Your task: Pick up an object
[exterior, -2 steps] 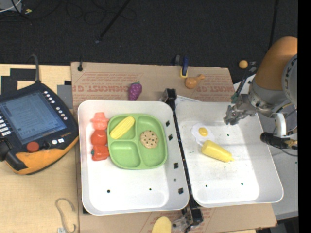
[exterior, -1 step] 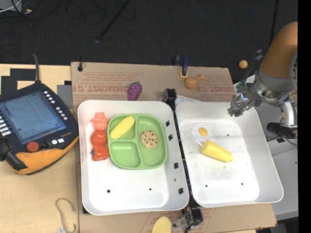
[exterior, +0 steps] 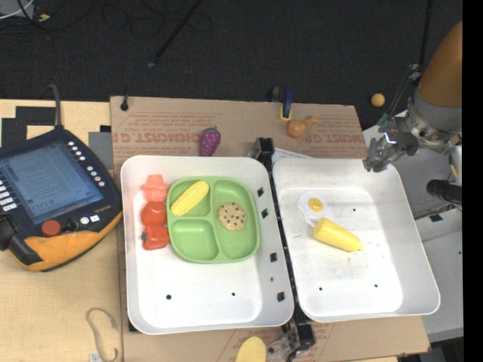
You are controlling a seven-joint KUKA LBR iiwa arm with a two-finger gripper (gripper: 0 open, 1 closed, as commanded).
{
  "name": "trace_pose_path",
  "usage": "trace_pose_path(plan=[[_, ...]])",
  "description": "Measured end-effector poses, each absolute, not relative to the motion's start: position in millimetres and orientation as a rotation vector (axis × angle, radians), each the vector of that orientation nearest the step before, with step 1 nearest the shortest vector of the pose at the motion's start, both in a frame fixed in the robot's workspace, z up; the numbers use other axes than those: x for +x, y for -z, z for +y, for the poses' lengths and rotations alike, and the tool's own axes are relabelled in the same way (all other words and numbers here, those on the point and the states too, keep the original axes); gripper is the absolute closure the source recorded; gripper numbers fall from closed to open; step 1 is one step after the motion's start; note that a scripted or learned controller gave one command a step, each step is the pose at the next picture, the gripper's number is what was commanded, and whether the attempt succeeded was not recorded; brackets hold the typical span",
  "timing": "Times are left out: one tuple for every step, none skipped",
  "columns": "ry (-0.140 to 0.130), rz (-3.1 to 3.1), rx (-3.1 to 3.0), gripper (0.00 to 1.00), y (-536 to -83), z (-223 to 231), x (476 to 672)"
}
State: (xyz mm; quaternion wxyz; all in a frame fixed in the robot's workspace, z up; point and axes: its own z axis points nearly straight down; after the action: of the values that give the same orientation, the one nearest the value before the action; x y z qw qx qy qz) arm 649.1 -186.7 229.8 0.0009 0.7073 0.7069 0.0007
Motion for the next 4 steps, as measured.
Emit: trace_pose_path(plan=[[0.001,2.226,2.222,1.00,-239,-149,619.7],[0.002,2.226,2.224,1.00,-232,-112,597.6],[0.004,2.228,2.224,1.00,-233,-64,559.2],[0.005,2.228,2.224,1.00,-219,-23,533.8]])
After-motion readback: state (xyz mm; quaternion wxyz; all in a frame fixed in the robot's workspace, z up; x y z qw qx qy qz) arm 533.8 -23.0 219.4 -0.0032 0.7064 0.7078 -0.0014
